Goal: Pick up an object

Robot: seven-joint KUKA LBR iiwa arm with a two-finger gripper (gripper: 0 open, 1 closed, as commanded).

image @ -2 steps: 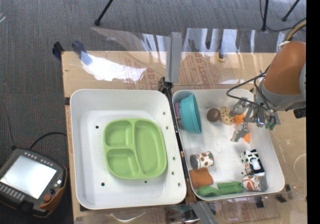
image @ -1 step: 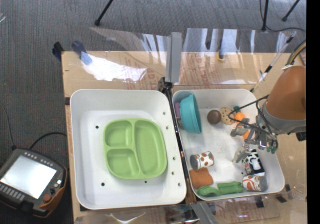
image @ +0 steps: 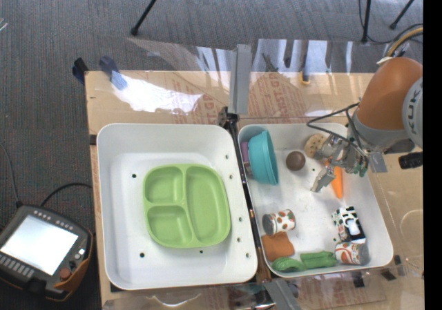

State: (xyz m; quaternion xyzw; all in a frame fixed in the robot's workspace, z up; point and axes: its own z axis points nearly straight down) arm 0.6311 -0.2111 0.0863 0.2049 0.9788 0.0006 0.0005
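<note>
Approach is the step in hand, by my reading: the gripper [image: 330, 172] hangs over the upper right part of the right bin [image: 382, 219], its grey fingers pointing down and to the left, and I see nothing between them. How wide they stand apart I cannot tell from this slant, since the wrist hardware blurs into them. The nearest candidate is an orange carrot-like piece [image: 338, 183], lying just beside the fingertips on their right and seemingly apart from them. A brown ball [image: 295, 160] sits near to the left, with a pale speckled object [image: 315, 143] above it and a teal bowl [image: 263, 156] tipped against the bin's left wall. Lower down lie a small printed can [image: 280, 221], an orange block [image: 277, 245], a green piece [image: 307, 260], a black-and-white cow-patterned toy [image: 347, 223] and a second can [image: 351, 253]. The left bin [image: 117, 198] holds a green divided plate [image: 186, 205]. No pick has been made yet, I judge. The next move calls for centring the fingers over one thing, most likely the carrot-like piece, aligning them across its narrow width, then descending and closing; its nearness to the bin's right wall could crowd one finger.
</note>
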